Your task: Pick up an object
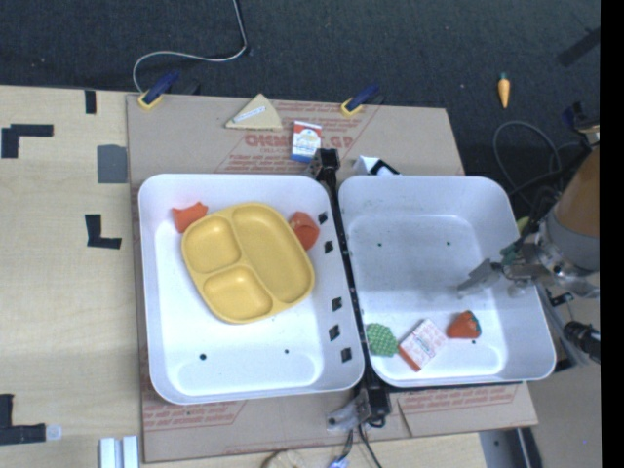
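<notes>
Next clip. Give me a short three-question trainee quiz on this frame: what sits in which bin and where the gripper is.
1. True or false: the yellow divided plate lies in the right bin.
2. Which item lies nearest the gripper? A) green item B) orange-red item C) small carton
3. Fill in: the red-and-white packet lies between the green item and the ____ item.

Key:
1. False; it lies in the left bin.
2. B; it sits just below the gripper, near the right bin's front edge.
3. Orange-red.
</notes>
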`<state>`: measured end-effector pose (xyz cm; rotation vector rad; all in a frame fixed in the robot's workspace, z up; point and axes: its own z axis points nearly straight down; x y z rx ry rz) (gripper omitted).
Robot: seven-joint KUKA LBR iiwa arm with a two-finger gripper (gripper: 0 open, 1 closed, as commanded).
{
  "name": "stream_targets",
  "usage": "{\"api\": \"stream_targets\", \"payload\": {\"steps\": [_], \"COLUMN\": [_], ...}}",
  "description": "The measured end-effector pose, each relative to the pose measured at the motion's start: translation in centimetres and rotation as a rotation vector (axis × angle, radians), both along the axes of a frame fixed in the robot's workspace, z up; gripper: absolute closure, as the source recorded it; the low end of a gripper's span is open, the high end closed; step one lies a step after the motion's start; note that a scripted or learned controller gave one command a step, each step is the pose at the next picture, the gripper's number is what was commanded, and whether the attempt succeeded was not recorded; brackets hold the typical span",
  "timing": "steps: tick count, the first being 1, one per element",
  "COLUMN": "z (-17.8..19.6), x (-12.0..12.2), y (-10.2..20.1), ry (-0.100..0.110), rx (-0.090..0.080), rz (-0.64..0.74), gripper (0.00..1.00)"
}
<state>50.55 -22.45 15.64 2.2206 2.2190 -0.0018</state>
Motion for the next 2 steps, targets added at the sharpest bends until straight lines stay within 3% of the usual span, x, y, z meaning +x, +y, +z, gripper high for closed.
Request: {"api": "stream_targets", "payload": {"steps": [1,2], "z": [-6.7,-5.5], "x": [-1.8,2.9], "y": [4.6,11.2], "ry": [-0.011,0.002], "rx": [-0.001,0.004], "rz": [0.000,0.003], "gripper": [0.00,0.00]}}
